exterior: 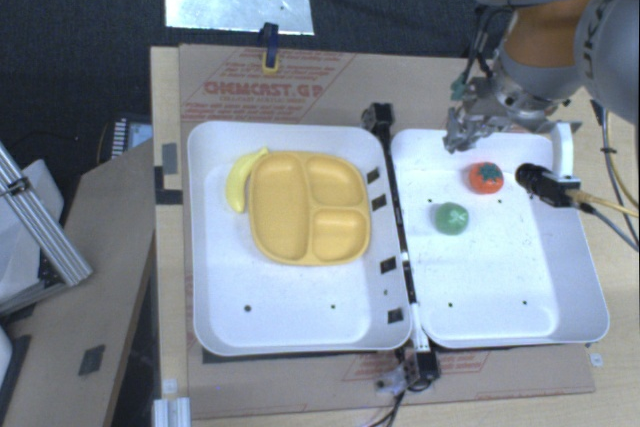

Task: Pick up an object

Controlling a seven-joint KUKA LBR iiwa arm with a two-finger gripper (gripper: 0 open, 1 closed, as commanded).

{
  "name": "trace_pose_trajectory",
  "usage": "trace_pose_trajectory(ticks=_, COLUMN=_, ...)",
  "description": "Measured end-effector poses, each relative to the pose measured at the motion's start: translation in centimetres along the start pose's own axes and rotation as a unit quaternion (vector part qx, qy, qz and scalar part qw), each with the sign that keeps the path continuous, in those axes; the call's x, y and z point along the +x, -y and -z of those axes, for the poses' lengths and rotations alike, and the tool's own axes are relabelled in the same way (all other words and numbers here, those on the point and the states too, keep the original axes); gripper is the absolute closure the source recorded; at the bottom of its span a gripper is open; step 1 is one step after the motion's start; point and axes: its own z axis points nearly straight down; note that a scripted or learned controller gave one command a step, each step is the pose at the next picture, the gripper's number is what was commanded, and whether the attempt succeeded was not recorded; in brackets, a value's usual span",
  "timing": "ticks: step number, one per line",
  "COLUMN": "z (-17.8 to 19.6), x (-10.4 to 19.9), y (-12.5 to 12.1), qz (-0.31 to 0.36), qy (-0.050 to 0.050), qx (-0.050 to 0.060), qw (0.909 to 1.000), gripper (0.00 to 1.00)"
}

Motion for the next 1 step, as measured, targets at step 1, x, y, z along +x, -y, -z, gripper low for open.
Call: trace_pose_trajectory(ticks=1, z=-1.34, x=5.24, y=-0.32, qz=0.000, qy=0.000, qx=0.001, qw=1.0000, gripper=1.00)
